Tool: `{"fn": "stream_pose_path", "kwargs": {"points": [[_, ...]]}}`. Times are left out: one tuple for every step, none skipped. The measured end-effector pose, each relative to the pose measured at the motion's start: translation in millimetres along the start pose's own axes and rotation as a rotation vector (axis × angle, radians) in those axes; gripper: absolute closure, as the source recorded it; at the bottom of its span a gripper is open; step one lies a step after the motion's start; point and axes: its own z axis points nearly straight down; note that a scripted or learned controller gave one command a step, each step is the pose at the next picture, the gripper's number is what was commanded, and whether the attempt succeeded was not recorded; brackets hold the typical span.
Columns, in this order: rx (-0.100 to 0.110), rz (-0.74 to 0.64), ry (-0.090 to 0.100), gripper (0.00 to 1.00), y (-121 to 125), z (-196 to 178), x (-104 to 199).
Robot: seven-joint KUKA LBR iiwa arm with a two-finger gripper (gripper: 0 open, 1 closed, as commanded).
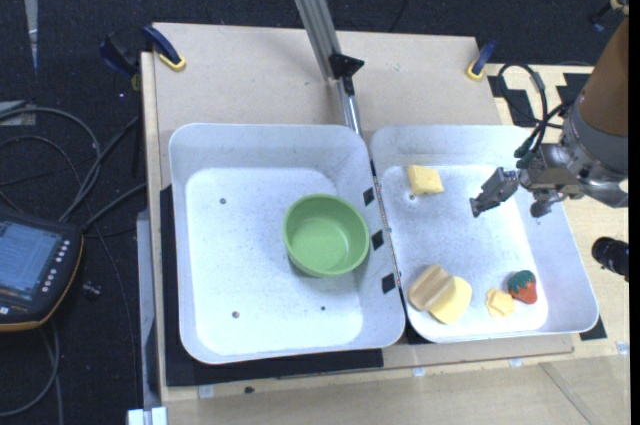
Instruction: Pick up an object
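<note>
Dark floor strewn with cables surrounds a pale wooden table (260, 78) that carries two shallow white bins, side by side.

From the camera view, the arm (605, 113) reaches in over the right bin (560, 243), and its fingers (515, 193) hang spread apart with nothing between them, above bare bin floor. Just left of the fingers and slightly farther back lies a yellow block (425, 180). Nearer the camera than the fingers, along the bin's front, sit a tan and yellow lump (441, 293), a small yellow piece (500, 303) and a red and green strawberry toy (522, 286), the last two touching or nearly so. Well to the left of the fingers, in the left bin (200, 213), stands a green bowl (325, 234).

As for the task, nothing is lifted yet: every object rests on a bin floor. By my reckoning the whole grasp is left to do: choosing one, descending, closing, raising.

How high the fingers hang above the bin is hard to judge from this slant. The arm is cut off at the frame's right edge, and the tan and yellow lump may be one thing or two.
</note>
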Motion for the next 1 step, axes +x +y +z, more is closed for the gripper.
{"fn": "stream_pose_path", "kwargs": {"points": [[0.003, 0.0, 0.0, 0.0, -6.4, 45.1, 4.1]]}}
